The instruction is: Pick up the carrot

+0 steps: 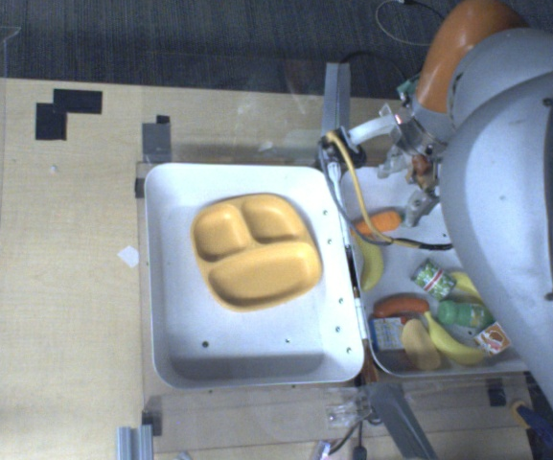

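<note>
Camera view: the gripper (412,188) hangs just above the carrot (379,222); its grip state can't be told.

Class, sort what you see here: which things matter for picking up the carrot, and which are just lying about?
Part of the job:
carrot
gripper
right bin

Just lying about:
yellow divided tray
left bin
banana
green bottle
small carton

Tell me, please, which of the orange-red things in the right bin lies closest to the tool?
The carrot, at the bin's upper left, just below the tool. The other reddish item lies lower, among the bananas, clearly farther away.
</note>
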### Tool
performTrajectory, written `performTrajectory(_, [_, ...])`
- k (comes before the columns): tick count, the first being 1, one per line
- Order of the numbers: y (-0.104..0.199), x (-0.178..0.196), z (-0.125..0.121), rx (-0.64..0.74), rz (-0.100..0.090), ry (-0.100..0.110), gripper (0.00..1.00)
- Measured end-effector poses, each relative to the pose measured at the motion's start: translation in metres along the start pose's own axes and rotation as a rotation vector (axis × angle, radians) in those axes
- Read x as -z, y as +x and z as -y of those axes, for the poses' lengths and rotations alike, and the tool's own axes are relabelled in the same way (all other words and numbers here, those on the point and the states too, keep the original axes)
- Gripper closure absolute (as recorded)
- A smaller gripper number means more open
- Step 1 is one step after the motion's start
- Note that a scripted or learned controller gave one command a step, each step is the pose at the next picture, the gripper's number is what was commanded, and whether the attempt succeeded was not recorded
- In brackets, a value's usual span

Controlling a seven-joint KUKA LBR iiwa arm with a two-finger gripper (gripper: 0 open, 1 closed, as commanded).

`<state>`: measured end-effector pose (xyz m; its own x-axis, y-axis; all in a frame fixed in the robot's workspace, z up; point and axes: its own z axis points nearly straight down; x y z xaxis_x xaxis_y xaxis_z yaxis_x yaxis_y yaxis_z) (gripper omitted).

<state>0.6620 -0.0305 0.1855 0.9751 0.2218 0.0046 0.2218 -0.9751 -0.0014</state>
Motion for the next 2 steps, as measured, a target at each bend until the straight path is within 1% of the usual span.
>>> performTrajectory(1, [-0.01,-0.001,0.053,0.12,0.002,0.0,0.0])
performTrajectory(2, [0.018,0.0,0.089,0.118,0.0,0.001,0.0])
